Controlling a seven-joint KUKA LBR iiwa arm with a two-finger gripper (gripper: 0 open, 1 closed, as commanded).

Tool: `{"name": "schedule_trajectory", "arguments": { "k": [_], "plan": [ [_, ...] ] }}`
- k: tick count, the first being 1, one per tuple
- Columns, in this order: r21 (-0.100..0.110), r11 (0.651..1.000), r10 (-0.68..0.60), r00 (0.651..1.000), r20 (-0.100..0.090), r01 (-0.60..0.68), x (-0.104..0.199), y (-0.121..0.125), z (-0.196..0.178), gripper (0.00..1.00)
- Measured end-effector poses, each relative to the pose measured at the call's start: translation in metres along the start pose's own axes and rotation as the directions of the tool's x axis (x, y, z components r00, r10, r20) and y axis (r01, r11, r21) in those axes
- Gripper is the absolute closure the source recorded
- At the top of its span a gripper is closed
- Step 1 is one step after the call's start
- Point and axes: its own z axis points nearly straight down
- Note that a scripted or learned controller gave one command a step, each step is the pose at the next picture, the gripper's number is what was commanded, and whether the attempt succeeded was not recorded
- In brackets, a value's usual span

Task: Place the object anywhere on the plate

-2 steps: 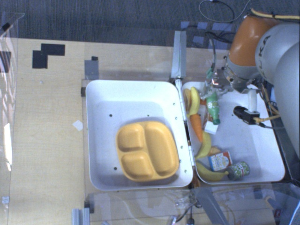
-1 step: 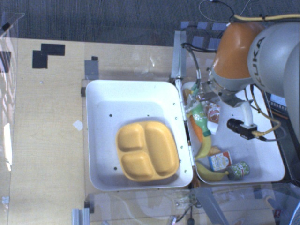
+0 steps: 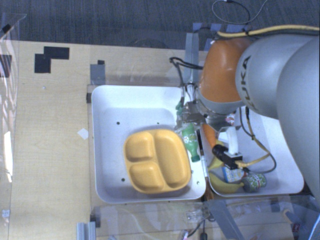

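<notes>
We take the yellow plate as our landmark; it lies in the left white bin, three-sectioned and tilted. Just right of the plate's right rim we see a green bottle, upright-slanted, its top between the gripper fingers, which are clenched on it. Farther right of the plate, the right bin holds a banana, an orange carrot-like piece and a mottled ball.
</notes>
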Motion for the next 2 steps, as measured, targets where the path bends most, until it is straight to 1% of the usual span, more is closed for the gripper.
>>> {"name": "schedule_trajectory", "arguments": {
  "k": [1, 2],
  "plan": [
    [-0.001, 0.998, 0.061, 0.998, 0.0, -0.061, 0.067, 0.0087, -0.0386, 1.0],
    [-0.001, 0.998, 0.061, 0.998, 0.0, -0.061, 0.0667, 0.0087, -0.0385, 0.0]
  ]
}}
